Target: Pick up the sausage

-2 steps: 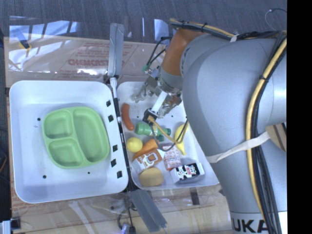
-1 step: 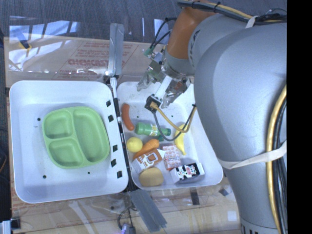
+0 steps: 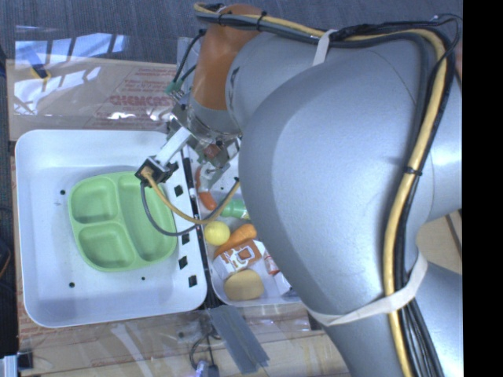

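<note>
My gripper (image 3: pixel 211 157) reaches down into the far left corner of the right bin (image 3: pixel 236 303), beside the wall between the two bins. The big grey arm covers most of that bin. Just below the gripper lies a small reddish-orange piece (image 3: pixel 206 200), possibly the sausage, apart from the gripper and partly hidden. I cannot see anything held.
A green divided tray (image 3: pixel 118 220) lies in the left bin (image 3: pixel 47 289). In the right bin I see a green item (image 3: pixel 233 208), a yellow lemon (image 3: pixel 216 232), an orange carrot (image 3: pixel 240 236), a printed box (image 3: pixel 250 259) and a tan potato-like lump (image 3: pixel 244 285).
</note>
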{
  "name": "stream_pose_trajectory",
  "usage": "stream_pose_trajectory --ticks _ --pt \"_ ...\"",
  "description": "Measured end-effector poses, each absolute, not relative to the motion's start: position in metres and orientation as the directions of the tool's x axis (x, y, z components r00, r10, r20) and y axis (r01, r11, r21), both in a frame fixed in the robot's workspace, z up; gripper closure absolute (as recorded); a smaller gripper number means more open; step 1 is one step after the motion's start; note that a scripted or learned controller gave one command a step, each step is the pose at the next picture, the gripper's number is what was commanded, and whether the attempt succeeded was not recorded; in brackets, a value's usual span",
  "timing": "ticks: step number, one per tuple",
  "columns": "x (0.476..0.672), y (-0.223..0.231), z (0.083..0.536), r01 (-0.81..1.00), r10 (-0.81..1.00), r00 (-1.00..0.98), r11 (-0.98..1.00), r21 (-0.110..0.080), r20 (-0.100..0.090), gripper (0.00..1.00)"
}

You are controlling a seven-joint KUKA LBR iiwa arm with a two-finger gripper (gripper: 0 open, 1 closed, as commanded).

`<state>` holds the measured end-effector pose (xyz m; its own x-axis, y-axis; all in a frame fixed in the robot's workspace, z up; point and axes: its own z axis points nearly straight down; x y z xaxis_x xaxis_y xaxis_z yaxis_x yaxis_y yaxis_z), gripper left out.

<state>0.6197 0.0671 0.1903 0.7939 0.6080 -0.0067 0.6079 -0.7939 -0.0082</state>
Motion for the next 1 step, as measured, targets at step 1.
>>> stream_pose_trajectory --ticks 1 --pt "0.5669 0.1374 0.0907 0.500 0.500 0.866 -0.866 -0.004 -0.005 0.00"
